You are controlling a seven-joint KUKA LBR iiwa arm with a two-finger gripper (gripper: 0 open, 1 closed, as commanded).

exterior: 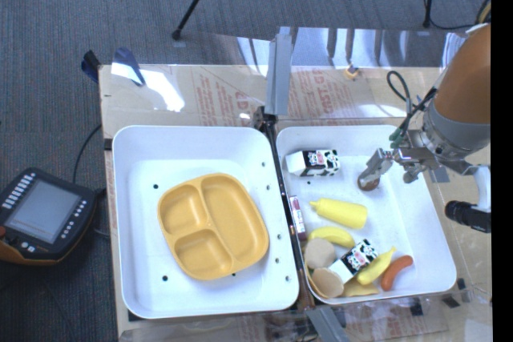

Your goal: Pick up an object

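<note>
From above, the gripper point(377, 172) hung over the right bin point(429, 232), just right of the cow-print milk carton point(313, 162). I could not tell its state or whether it held the small brown thing at its tip. Below the carton lay a yellow squeeze bottle point(341, 211), then bananas point(333, 235). The yellow divided plate point(212, 225) sat left of the carton, in the left bin point(136, 172).
</note>
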